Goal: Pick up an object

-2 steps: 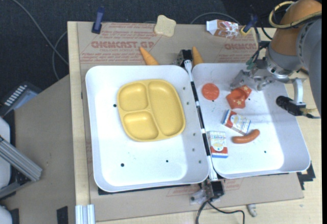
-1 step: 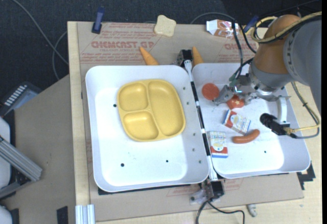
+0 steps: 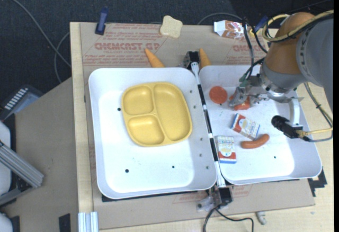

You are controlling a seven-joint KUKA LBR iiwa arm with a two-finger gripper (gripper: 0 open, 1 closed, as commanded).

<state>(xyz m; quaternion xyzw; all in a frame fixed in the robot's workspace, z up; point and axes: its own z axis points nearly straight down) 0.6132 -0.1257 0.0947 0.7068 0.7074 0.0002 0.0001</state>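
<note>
- The gripper (image 3: 242, 96) sits low in the right bin (image 3: 302, 170), upper middle of it — whether it grips anything I cannot tell.
- A small orange-red piece (image 3: 242, 105) lies at its tip, perhaps touching.
- Red disc (image 3: 217, 94) just left; sausage (image 3: 255, 142) and two cartons (image 3: 245, 125) (image 3: 226, 149) below.
- Yellow divided plate (image 3: 157, 113) fills the left bin (image 3: 106, 172).

Red print "CHEMCAST GP" on brown bench sheet (image 3: 124, 45), well left of gripper (image 3: 244, 93), beyond bins. Fainter repeat of same print behind gripper, not legible. Small cartons' labels unreadable.
</note>
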